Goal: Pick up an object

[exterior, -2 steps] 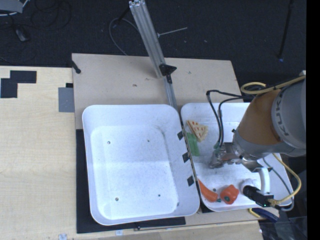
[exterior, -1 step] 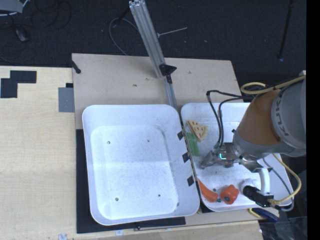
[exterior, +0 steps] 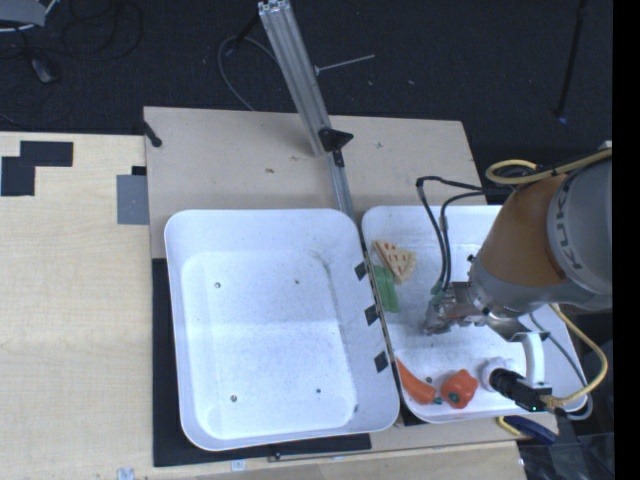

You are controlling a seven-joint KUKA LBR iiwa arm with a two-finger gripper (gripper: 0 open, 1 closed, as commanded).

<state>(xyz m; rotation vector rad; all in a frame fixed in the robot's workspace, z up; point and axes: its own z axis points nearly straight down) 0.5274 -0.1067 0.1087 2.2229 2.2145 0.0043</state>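
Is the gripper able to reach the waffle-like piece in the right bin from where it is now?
Probably yes. The gripper hangs inside the right bin, and the waffle-like piece lies apart from it toward the dividing wall, with bare bin floor between them. The green piece beside it may crowd the grasp.

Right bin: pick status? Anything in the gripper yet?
Done: the arm has reached into the right bin, and the gripper is low over its floor. In hand: nothing visible between the fingers. Left: the whole grasp and lift. The waffle piece, green item, carrot and red pepper all lie in the bin, apart from the gripper.
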